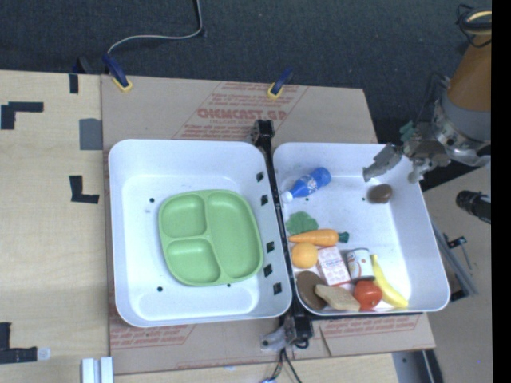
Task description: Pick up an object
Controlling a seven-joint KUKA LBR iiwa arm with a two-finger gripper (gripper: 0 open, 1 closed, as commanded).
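Brown object (380,193) beneath open jaws (395,161)

Single fixed camera above bench (48,214), slanted down on both bins (128,166).

The arm (471,78) is reaching in from the right, its orange band sitting high near the upper right corner and the grey wrist angling down and to the left below it. The gripper (399,162) is hanging at the end of the wrist, with its two fingers (382,164) spread apart, nothing between them.
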